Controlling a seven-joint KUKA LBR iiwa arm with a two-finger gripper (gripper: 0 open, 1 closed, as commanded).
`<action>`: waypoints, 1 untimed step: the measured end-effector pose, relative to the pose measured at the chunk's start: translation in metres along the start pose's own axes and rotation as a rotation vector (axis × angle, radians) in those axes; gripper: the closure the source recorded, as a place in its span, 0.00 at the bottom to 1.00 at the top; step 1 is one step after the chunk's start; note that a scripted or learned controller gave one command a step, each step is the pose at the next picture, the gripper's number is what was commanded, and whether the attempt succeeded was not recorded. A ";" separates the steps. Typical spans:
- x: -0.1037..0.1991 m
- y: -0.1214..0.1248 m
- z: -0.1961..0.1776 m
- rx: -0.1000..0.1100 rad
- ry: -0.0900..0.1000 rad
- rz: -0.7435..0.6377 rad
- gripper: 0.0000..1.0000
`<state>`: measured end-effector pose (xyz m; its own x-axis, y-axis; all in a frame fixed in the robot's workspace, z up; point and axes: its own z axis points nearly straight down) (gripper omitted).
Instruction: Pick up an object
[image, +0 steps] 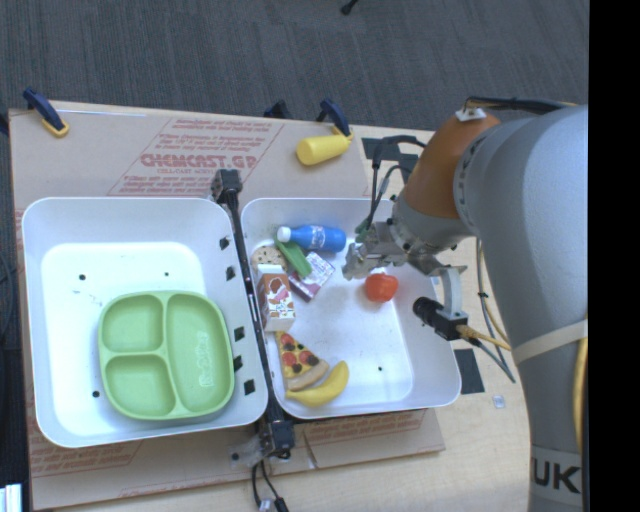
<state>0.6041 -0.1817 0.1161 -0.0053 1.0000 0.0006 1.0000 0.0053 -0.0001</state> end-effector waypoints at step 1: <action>0.000 0.000 0.000 0.001 0.001 -0.001 0.00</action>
<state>0.6040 -0.1815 0.1158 -0.0060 1.0000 0.0011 1.0000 0.0060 -0.0010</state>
